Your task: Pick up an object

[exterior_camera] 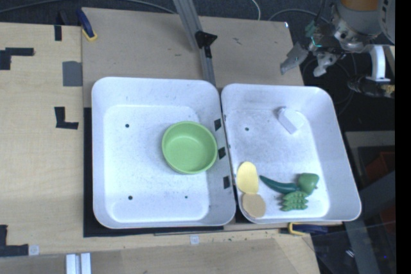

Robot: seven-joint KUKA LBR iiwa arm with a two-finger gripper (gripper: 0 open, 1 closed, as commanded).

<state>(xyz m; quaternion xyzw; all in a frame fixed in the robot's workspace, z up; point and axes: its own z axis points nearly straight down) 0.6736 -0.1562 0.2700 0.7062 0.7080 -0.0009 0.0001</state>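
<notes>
Camera view shows the candidate objects untouched: a green bowl [189,147] is seated near the middle of the left bin [109,138], close to the divider between the two bins, and across that divider, in the right bin [334,131], a small cluster is gathered at the near edge. Just past the divider a yellow rounded piece [247,177] is seen, with a tan disc [253,205] touching it on the near side; a dark green curved piece [278,185] runs from these toward a green pepper-like toy [308,181], and a bright green ridged toy [295,201] lies just beside that. A small pale block [287,120] rests apart from the cluster, toward the far side of the right bin. The gripper [309,56] is held beyond the far rim of the right bin, over the bench rather than over either bin, well apart from every object. Its fingers [292,59] appear spread, and nothing is seen between them. The task is therefore judged to be at its very start: no object has been approached, contacted or lifted. What remains is the whole sequence, namely a target being chosen, the gripper being brought over it, lowered, closed and raised. The pale block is judged the nearest candidate to the gripper; the clustered pieces are judged harder to isolate.
</notes>
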